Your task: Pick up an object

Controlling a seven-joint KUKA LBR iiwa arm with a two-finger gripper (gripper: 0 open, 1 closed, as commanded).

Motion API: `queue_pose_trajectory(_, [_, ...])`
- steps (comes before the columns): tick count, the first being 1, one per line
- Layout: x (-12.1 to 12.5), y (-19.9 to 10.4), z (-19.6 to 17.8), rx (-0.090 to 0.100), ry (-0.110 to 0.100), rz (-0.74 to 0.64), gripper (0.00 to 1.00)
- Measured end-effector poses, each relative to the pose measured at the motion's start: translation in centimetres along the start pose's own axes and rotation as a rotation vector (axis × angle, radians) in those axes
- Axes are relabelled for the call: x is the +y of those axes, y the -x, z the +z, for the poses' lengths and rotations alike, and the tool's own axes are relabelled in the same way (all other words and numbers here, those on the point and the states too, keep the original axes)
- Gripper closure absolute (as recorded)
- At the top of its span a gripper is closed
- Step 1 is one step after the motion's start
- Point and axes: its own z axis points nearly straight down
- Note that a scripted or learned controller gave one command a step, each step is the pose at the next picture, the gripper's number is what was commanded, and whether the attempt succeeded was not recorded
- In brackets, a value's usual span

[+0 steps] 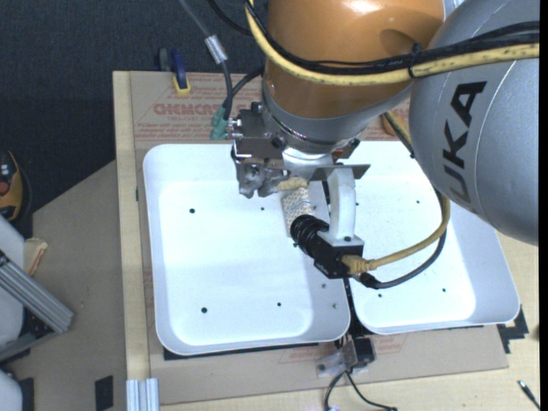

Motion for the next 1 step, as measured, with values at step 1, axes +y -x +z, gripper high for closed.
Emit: queue_pose_trajectory(1, [-0.3,-0.37,10.02,-0.009,-0.019,0.003,1.0])
